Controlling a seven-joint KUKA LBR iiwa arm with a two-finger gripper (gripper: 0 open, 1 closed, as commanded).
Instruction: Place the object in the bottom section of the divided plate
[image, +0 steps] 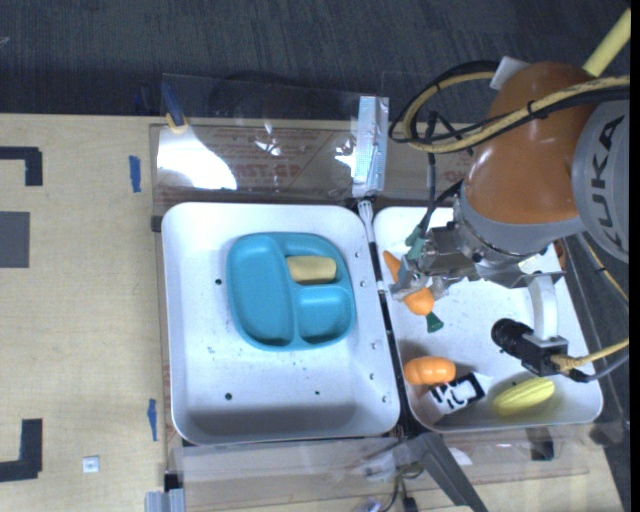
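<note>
Pincer (412, 282): we see it low over the far left part of the right bin, at the end of the grey and orange arm (535, 160) that comes in from the right; we cannot tell whether it is open or closed
Carrot (420, 300): the task's thing, small and orange with a green top, lies right at the pincer's tip in the right bin, close to the wall shared with the left bin; the pincer's metal crosses its middle, so orange shows on both sides
Around it: an orange fruit (430, 371) sits nearer the front of the same bin, apart from the carrot; just beside the fruit lies a black and white piece (458, 391), and past that a yellow-green lemon (523, 396) by the front right corner
In the way: between carrot and plate we see the two bins' rims, side by side
Carrot's axis: slanted, the pointed orange end toward the far left by the shared wall, the green top toward the near right
Left bin (270, 395): holds a blue divided plate (245, 300) near its middle
Plate: a yellow lump (312, 268) rests in the far right section; the near right section and the large left one show their blue floor
Right bin (470, 320): holds the carrot, fruit, black and white piece and lemon
Behind the bins: a clear sheet (270, 150) on the wooden bench (70, 300)
</note>
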